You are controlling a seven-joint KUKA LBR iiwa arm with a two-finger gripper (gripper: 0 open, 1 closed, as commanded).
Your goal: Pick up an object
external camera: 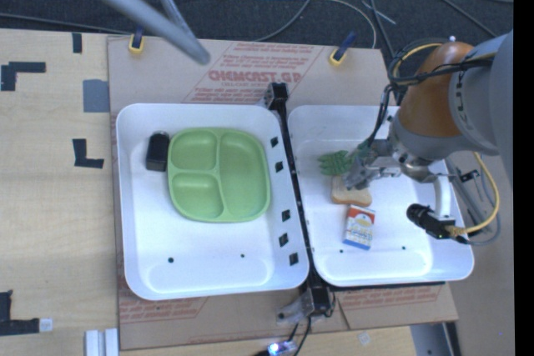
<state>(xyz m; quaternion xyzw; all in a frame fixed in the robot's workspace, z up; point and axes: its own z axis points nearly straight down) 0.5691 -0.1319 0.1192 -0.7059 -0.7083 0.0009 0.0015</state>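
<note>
In the right bin [417, 263] lie a green leafy toy [335, 162], a tan bread-like piece [350, 196] and a small red, white and blue box [360, 228]. My gripper [364, 172] reaches in from the right and hangs low over the bread-like piece, just right of the green leafy toy. Its tips overlap the top of the bread piece. The left bin [142, 254] holds a green divided plate [219, 175] and a small black block [157, 152] at the plate's left edge.
A black divider [288, 179] runs between the two bins. Cables loop over the dark floor behind the bench, and a yellow cable [476, 221] trails by the wrist at the right. Both bins rest on a cardboard sheet [250, 67].
</note>
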